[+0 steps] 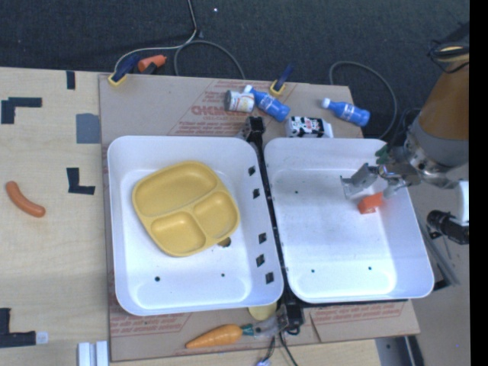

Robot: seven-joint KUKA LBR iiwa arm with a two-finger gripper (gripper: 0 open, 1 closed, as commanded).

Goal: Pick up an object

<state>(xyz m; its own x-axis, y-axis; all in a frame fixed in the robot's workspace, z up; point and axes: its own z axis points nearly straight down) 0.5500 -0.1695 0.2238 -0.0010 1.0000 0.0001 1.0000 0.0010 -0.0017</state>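
A small orange object (370,203) lies in the right white bin (335,280), toward its far right side. My gripper (373,187) hangs directly over that object, reaching in from the right, its lower end just at the object's top edge. From this slant I cannot see whether the object is between the gripper's parts or only lying beneath it. The grey arm with its orange band (446,117) rises at the right edge.
The left bin (126,280) holds a yellow divided plate (185,207) with a small dark item (223,242) at its edge. Bottles (271,105) and a black-and-white pack (309,126) lie behind the bins. A carrot (216,335) lies in front and a sausage (25,199) far left.
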